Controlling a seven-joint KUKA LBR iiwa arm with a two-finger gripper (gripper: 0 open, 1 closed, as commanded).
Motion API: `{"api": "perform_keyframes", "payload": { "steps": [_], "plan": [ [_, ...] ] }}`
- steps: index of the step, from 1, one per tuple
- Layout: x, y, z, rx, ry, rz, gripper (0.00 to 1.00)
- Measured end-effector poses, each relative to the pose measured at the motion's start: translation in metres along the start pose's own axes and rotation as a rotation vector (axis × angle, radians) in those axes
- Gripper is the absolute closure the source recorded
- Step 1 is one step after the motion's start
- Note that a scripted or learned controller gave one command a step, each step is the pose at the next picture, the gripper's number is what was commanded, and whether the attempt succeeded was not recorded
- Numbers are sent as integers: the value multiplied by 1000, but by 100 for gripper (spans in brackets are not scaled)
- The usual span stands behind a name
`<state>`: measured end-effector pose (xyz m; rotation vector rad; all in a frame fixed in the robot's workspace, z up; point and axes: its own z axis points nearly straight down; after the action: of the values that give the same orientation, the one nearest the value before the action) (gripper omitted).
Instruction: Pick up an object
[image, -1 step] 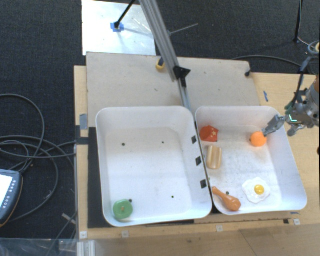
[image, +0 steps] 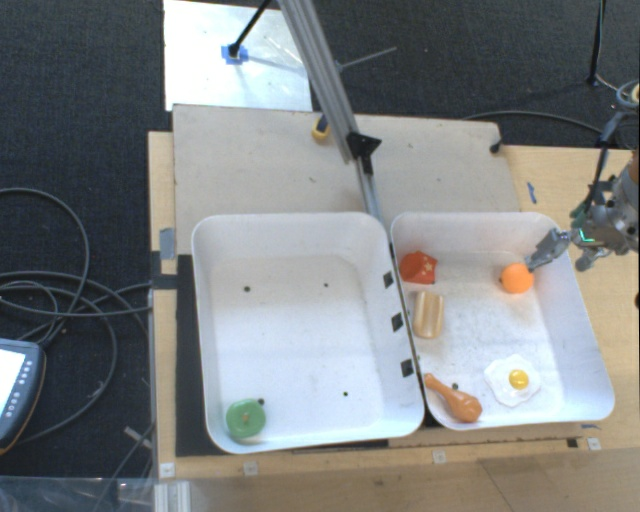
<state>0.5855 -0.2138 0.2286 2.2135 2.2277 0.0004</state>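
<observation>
The robot arm's end effector (image: 548, 250) hangs over the right bin's (image: 585, 335) far right corner, its tip just beside an orange ball (image: 516, 279); whether it is open or closed cannot be told, and nothing is seen gripped. The pick appears not yet made. The ball sits near the right wall, which may crowd a grasp from that side, while bare floor lies to its left. Along the divider rest a red block (image: 419, 267), a tan cylinder (image: 428, 313) and an orange drumstick-shaped toy (image: 452, 396); a fried-egg toy (image: 513, 381) lies near the front rim. In the left bin (image: 290, 225), a green disc (image: 245, 418) sits alone in the near corner, with wide open room around it.
</observation>
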Motion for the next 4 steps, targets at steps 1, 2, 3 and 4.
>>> {"api": "perform_keyframes", "payload": {
  "steps": [1, 2, 3, 4],
  "plan": [
    [5, -8, 57, 5, 2, 5, 0],
    [9, -5, 100, 3, 2, 3, 0],
    [10, -5, 140, 3, 2, 5, 0],
    [9, -3, 126, -3, 0, 5, 100]
  ]
}}
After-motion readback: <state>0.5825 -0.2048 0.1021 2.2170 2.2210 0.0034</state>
